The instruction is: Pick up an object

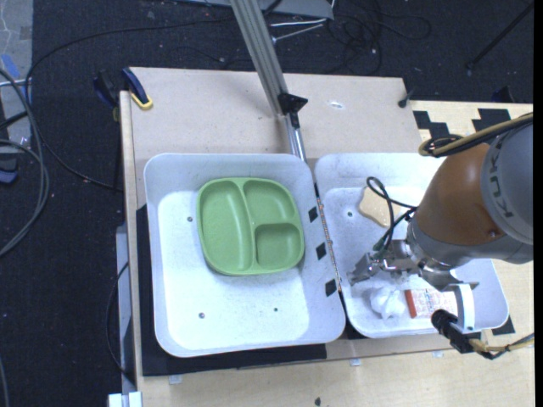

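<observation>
While low in the right bin [339, 185], gripper [373, 271] above crumpled white wad [383, 301].

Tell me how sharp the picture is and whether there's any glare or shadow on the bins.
Camera view: soft and grainy overall, light even; the green tray reads clearly, no strong glare on the left bin; the arm shades the right bin around the gripper.

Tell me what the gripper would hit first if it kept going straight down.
Most likely the crumpled white wad in the right white bin, directly under the gripper; depth is uncertain from this view.
</observation>
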You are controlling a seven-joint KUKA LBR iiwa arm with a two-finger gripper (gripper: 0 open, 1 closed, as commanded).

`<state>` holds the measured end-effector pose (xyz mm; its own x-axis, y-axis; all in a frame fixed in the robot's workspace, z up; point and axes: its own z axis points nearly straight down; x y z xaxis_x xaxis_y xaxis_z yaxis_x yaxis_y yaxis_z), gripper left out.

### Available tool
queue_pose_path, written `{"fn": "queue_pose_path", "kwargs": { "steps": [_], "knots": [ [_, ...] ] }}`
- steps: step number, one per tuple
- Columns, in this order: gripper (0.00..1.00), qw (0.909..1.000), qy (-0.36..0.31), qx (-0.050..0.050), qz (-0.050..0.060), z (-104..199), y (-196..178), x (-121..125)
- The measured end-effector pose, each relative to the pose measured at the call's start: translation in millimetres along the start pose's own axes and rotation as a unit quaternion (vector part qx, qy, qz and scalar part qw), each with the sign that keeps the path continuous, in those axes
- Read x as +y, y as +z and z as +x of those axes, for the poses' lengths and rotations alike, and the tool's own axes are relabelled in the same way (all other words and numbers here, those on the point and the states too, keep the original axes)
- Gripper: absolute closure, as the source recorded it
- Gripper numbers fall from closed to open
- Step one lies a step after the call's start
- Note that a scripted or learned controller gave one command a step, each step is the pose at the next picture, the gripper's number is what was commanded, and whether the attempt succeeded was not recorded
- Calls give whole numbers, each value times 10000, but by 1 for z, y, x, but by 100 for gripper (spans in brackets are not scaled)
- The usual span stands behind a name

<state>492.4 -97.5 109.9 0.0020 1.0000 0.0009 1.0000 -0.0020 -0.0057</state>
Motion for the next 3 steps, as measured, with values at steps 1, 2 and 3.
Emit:
{"fn": "queue_pose_path", "kwargs": {
  "steps": [1, 2, 3],
  "knots": [
    [0, 10000, -2, -5, -34, 0, 17, 1],
    [100, 10000, 4, -11, -59, 0, 5, 2],
    [100, 10000, -21, -7, -45, 5, -38, 1]
  ]
}}
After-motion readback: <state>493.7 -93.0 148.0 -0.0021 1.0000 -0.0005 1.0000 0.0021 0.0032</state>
